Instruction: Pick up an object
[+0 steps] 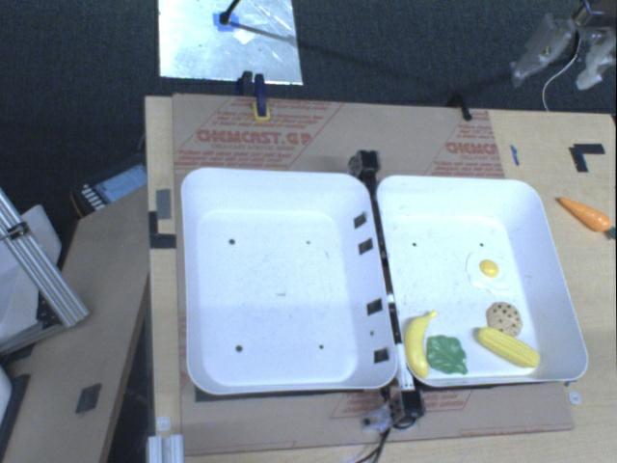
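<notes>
Two shallow white bins sit side by side: one at nine o'clock [275, 186], one at three o'clock [540, 210]. The three o'clock bin holds five things toward its five o'clock corner: one fried egg [488, 269], one cookie [503, 317], one corn cob [508, 347], one banana [416, 343] and one green leafy piece [447, 355]. One carrot [586, 213] lies on the bench at three o'clock, outside the bins.

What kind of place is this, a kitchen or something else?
Probably a robot lab bench, not a kitchen: two white bins sit on a taped-down board, the food in the right bin looks like toys, such as a banana and fried egg, and a gripper hangs at upper right.
</notes>
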You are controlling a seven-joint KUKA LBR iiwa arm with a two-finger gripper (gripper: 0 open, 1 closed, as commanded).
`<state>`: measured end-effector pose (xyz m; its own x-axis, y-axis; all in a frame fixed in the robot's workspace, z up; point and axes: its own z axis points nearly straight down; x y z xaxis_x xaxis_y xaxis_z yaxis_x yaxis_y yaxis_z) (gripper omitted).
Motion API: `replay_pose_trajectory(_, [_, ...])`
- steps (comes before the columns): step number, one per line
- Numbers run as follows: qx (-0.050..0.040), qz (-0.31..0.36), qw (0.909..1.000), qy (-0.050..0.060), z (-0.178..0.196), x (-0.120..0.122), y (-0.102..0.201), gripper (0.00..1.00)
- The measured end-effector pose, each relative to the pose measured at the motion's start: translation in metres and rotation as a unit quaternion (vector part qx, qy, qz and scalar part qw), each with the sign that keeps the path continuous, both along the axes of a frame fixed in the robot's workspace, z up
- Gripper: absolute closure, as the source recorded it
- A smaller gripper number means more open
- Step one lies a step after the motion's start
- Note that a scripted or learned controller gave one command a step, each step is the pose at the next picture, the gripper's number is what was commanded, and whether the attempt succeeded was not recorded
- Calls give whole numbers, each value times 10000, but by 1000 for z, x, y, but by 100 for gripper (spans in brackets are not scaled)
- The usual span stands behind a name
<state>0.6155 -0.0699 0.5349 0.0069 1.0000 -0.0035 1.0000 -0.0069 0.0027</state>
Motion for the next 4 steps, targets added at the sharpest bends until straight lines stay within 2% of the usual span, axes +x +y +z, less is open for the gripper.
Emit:
replay_pose_trajectory(1, [1,22,10000,-17,0,55,-49,0])
replay_pose_trajectory(2, [-3,-1,10000,2,0,51,-141,0])
replay_pose_trajectory(3, [-2,69,10000,-20,12,53,-134,100])
replay_pose_trajectory(4, [-11,95,9999,-34,24,54,-133,100])
